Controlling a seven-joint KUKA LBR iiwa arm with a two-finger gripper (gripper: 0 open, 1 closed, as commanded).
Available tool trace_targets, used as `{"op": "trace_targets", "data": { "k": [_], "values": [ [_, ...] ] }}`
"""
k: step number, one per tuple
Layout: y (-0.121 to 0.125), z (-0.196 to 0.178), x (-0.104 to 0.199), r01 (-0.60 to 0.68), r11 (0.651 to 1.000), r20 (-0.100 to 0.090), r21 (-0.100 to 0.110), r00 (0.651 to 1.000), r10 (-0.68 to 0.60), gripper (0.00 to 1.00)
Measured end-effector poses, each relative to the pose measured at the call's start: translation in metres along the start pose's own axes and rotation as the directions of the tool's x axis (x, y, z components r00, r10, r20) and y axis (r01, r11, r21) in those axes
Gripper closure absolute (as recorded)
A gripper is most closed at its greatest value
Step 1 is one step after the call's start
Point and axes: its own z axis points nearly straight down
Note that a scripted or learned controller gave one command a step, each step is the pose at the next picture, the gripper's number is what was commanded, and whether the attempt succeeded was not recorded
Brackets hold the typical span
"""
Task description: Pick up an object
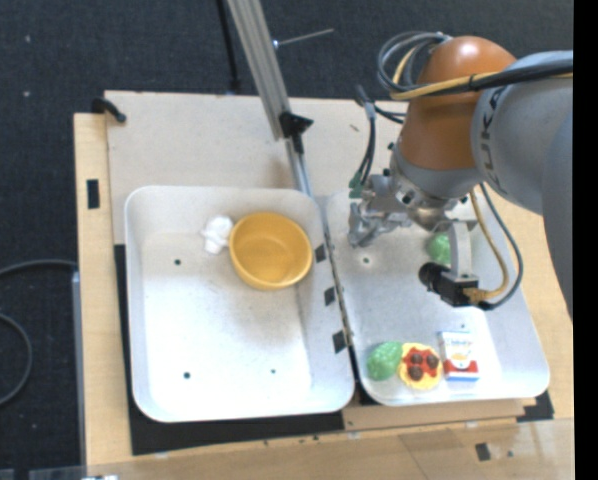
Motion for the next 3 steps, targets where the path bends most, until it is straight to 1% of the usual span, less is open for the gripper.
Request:
{"op": "trace_targets", "data": {
  "k": [1,2,3],
  "values": [
    [-0.021,0.003,0.053,0.0,1.0,-0.001,0.0,1.0,0.0,1.0],
    [-0.035,-0.01,0.104,0.004,1.0,-0.002,-0.002,1.0,-0.004,1.0],
    [-0.034,-0.009,0.101,-0.002,1.0,-0.001,-0.002,1.0,0.002,0.0]
  ]
}}
